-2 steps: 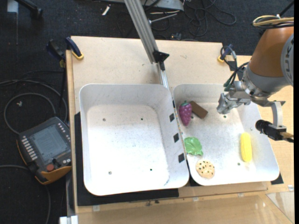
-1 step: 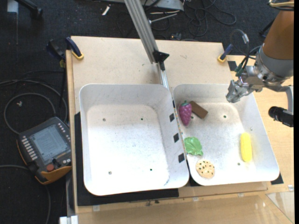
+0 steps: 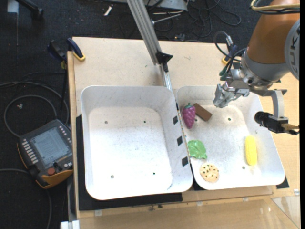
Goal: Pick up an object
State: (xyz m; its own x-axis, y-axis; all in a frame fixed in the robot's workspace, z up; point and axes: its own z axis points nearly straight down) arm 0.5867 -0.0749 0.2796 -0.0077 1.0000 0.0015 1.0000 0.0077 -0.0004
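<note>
Grey two-finger gripper (image 3: 221, 99), finger state indiscernible, above right shallow white bin (image 3: 267, 128), near brown rectangular block (image 3: 203, 113) and purple grape cluster (image 3: 189, 115)

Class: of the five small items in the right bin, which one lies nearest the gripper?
The brown block, just left of and below the gripper; the others lie further off.

A pale wooden tabletop (image 3: 119, 63) stands on dark carpeted floor (image 3: 33, 37) strewn with black cables (image 3: 200, 13). A metal rail (image 3: 145, 25) slants across the back — left of the tabletop lies a grey-and-orange control pendant (image 3: 47, 149).
</note>
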